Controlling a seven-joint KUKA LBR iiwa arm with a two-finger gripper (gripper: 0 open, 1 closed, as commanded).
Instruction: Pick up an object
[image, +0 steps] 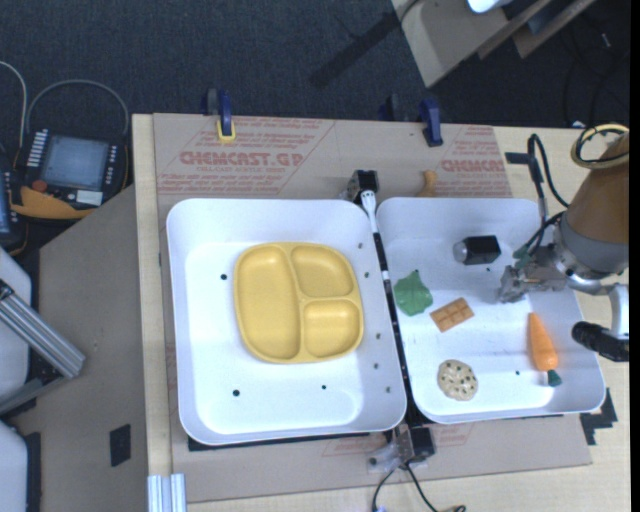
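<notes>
Hovering: gripper (516, 284) prob just above carrot (542, 343)

Red print on the cardboard sheet (300, 150) under the bins reads "CHEMCAST G P" — repeated, partly cut off, further right.

Arm (600, 205): rounded orange-brown band at the right edge of the frame, with a grey ring beneath it.
Hand (515, 285): small grey metal assembly at the arm's lower-left end.
Cables (537, 175): black leads looping up along the arm's left side.
Hose (598, 142): pale yellow loop at the arm's top.
</notes>
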